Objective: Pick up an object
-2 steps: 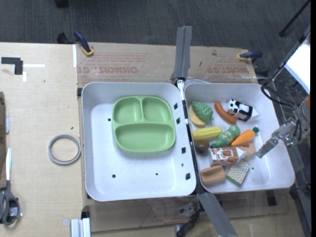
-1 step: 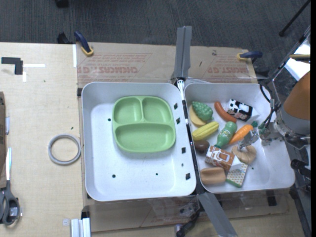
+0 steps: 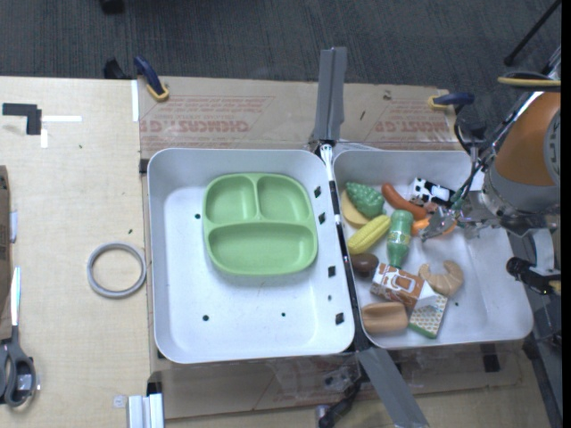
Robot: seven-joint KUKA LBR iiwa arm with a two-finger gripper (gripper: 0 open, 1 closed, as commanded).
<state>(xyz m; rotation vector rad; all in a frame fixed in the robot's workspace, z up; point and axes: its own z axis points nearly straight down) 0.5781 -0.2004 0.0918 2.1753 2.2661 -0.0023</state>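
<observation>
I see the gripper [image 3: 439,227] low in the right white bin [image 3: 500,315]; its jaws' state I cannot tell. The rigid, light green plastic bottle [image 3: 398,236] should grip best across its body.

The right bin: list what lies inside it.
The right bin holds toy food: corn cob, green bottle, sausage, leafy green, brown bun, small cartons. The claw sits over the pile; items beneath it and the pile's lower layer are covered.
</observation>
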